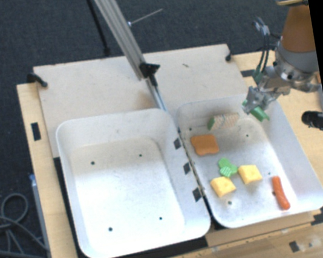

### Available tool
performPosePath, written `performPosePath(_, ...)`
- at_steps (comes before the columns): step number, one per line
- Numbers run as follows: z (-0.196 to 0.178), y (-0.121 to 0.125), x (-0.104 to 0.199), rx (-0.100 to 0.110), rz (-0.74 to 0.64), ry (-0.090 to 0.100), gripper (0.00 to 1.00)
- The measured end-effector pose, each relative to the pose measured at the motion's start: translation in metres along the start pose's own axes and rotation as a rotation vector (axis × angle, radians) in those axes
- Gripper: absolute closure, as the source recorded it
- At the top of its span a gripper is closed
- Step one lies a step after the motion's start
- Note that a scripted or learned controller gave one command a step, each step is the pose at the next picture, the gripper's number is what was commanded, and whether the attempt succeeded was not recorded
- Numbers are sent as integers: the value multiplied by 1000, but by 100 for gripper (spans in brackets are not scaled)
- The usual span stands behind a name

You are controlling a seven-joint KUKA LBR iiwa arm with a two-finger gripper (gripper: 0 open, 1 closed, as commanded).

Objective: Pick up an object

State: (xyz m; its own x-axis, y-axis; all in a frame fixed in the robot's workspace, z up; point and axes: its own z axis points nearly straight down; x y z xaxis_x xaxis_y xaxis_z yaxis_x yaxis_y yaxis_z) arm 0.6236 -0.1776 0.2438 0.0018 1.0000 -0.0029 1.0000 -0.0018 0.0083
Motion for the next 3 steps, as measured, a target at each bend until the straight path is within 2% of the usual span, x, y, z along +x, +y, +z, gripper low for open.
performPosePath(1, -23, 1, -1, 4, -5, 2, 100)
performPosePath(2, -23, 4, 46, 8, -7, 3, 100)
performPosePath(3, -14, -8, 89, 9, -7, 2, 100)
